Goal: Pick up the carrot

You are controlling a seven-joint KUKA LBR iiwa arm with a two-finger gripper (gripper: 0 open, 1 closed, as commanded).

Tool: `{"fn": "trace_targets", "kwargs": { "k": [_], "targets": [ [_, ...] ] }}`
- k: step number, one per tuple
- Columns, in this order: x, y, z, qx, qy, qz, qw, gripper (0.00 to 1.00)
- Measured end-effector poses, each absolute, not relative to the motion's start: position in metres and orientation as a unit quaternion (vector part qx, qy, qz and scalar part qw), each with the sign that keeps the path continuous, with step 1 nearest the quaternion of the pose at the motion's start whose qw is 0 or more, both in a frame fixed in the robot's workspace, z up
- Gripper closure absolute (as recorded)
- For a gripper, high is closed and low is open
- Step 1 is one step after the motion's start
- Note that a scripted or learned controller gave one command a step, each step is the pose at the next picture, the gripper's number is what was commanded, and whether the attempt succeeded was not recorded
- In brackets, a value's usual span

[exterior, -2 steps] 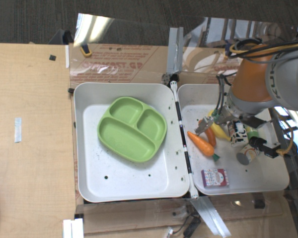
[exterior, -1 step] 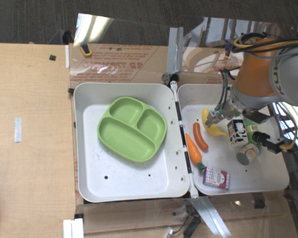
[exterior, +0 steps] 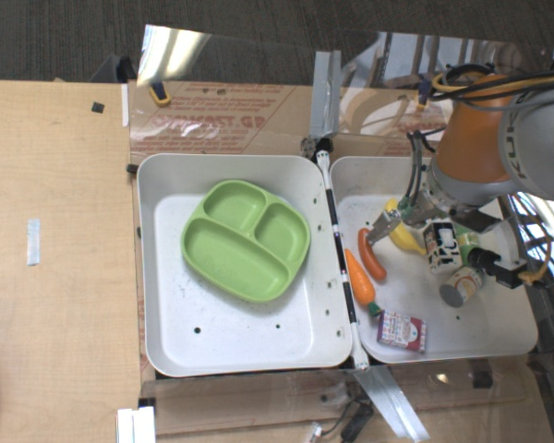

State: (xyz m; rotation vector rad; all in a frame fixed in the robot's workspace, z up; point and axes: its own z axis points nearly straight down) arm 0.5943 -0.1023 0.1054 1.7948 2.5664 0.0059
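1. Far left: tan wooden benchtop (exterior: 55, 247), matte, w/ a small silvery strip (exterior: 33, 243) lying on it. No writing legible there.
2. Behind the bins: brown cardboard sheet (exterior: 222, 113) w/ red print, seen reversed/upside down; can't read it.
3. Left shallow white plastic bin (exterior: 157, 340), square w/ rounded corners, smooth & glossy. Holds a lime-green plastic divided plate (exterior: 246, 239), rounded-square, three compartments, lying tilted w/ respect to the bin walls.
4. Right shallow white plastic bin (exterior: 508, 340), same make, touching the left one along the middle rim.
5. Orange tapered carrot (exterior: 358, 278): in the right bin, at its left wall, lying lengthwise, pointed end toward the back. Just beside it, a red-orange sausage-shaped piece (exterior: 372, 256), smooth, angled.
6. Small red & white printed packet (exterior: 402, 331), flat, near the right bin's front; text too small to read.
7. Yellow rounded fruit-like piece (exterior: 405, 238), partly under the gripper.
8. Grey metal gripper (exterior: 392, 224), below the orange band of the arm, over the right bin's back half. Fingers: can't tell if spread or closed. Carrot lies apart from it.
9. Grey cylindrical can (exterior: 461, 287) on its side, label unreadable.
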Motion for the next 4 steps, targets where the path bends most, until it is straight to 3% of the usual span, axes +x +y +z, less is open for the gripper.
{"fn": "trace_targets", "kwargs": {
  "k": [1,2,3,4],
  "targets": [
    [0.659,-0.106,0.092,0.594,0.805,-0.0006,0.000,0.00],
    [0.659,-0.105,0.101,0.593,0.805,0.0000,0.001,1.00],
    [0.659,-0.106,0.101,0.593,0.805,-0.0005,0.002,0.00],
    [0.583,-0.105,0.091,0.643,0.766,-0.0005,0.000,0.00]
  ]
}}
